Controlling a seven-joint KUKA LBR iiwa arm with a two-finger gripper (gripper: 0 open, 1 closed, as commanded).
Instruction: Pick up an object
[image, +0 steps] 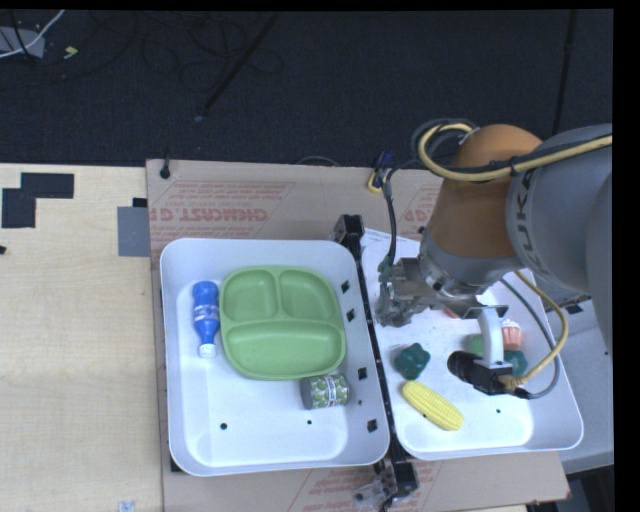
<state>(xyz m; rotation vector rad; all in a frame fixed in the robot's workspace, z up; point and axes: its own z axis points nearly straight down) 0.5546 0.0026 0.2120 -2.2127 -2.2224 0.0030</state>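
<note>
Two bins sit side by side. In the right bin (560, 425) the end effector (393, 308) hangs low; its opening cannot be told, nor any hold. The green toy (411, 359) lies just below-right of it, the corn (432, 405) farther along, long axis slanting down-right.

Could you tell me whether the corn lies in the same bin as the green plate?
No, the corn lies in the right bin, the green plate in the left bin.
</note>
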